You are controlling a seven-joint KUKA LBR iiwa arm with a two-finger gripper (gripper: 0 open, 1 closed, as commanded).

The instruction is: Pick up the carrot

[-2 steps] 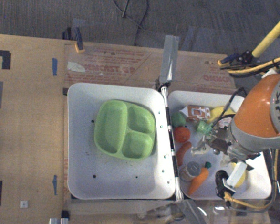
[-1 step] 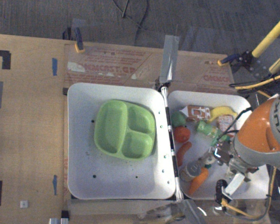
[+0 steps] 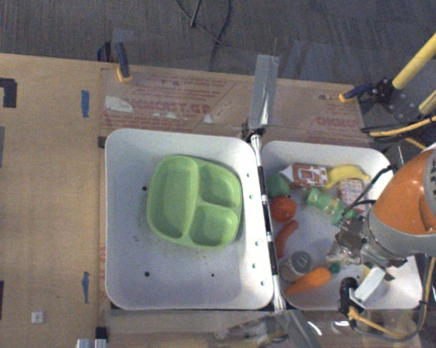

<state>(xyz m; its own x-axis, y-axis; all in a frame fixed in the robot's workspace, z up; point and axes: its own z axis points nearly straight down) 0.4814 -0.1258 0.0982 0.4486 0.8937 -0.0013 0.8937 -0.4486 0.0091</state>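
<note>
The carrot (image 3: 309, 281) is orange and lies flat near the front edge of the right bin (image 3: 397, 294), with its tip pointing to the front left. My gripper (image 3: 342, 254) hangs low over the same bin, just right of and behind the carrot's thick end. The grey wrist and the orange band (image 3: 408, 203) cover much of the gripper from above. I see nothing held in it.
A grey can (image 3: 299, 262) stands right behind the carrot, with a red pepper (image 3: 285, 236) and a tomato (image 3: 282, 208) further back. A banana (image 3: 348, 173), packets and green items crowd the back of the right bin. The left bin (image 3: 125, 222) holds a green divided plate (image 3: 196, 201).
</note>
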